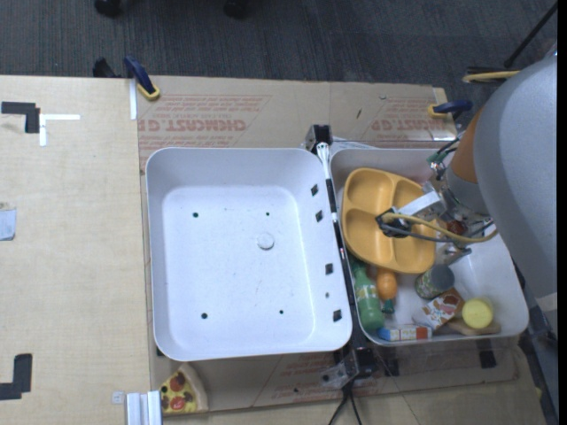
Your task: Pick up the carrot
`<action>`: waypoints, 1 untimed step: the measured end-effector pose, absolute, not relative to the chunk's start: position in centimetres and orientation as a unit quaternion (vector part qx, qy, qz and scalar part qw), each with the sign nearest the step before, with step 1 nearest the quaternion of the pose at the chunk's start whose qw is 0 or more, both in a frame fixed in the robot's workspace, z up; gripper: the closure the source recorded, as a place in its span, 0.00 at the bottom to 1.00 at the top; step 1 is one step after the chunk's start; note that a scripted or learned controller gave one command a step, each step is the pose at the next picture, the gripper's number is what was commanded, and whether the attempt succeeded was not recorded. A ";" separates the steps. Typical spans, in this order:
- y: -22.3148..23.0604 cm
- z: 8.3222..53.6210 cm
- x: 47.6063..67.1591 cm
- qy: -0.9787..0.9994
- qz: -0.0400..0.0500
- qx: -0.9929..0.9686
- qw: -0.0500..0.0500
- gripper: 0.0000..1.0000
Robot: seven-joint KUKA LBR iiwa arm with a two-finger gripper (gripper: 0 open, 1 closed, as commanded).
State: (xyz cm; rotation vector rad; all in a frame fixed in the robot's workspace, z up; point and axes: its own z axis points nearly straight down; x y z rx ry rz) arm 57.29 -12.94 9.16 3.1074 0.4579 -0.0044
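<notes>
Reaching in from the right, my arm hangs over the right bin, and I cannot tell whether my jaws are open or closed. The bench is pale wood with a few black marks. A sheet of printed brown cardboard lies under both bins, with a blue and yellow clamp at its far left corner. Beyond the bench are dark carpet and a chair wheel. The left bin sits right beside the other. The carrot lies in the right bin, just below the yellow plate, between a green bottle and a can. It shows as a short orange piece, its long axis running roughly up and down in the view. Which end is the tip I cannot tell.
</notes>
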 end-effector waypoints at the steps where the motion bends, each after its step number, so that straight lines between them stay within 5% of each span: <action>1: -12.1 9.0 61.1 0.110 -0.014 0.994 0.012 0.00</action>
